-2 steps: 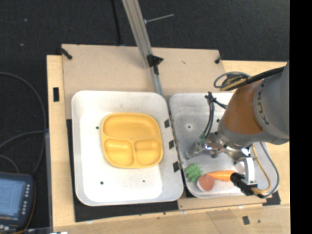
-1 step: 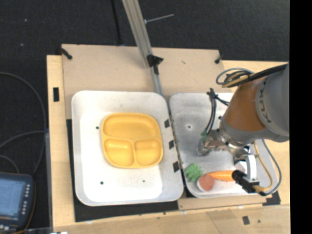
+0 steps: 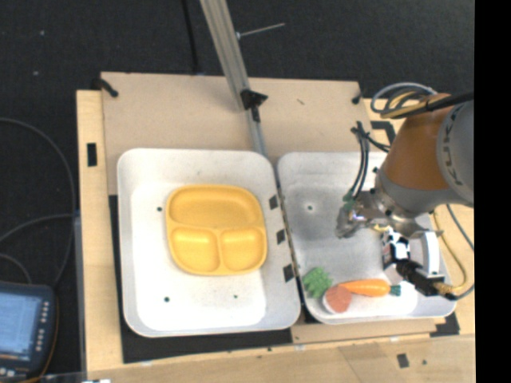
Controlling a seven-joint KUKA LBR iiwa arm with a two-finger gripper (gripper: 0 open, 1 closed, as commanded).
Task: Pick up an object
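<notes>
Hand (image 3: 349, 220) over middle of right bin (image 3: 319, 174), hanging from grey-and-orange arm that comes in from right; cannot tell grip state, nothing visibly held

Candidate objects cluster along right bin's near edge, toward viewer from hand: toy carrot (image 3: 366, 288), long axis parallel to that edge, green tip to right; pinkish-red rounded piece (image 3: 338, 299) touching carrot's left end; knobbly green broccoli-like toy (image 3: 316, 280) just left, near bin's near-left corner

Carrot smooth, tapered, likely plastic

Left bin (image 3: 144, 214) carries glossy yellow three-compartment tray (image 3: 215, 228)
</notes>
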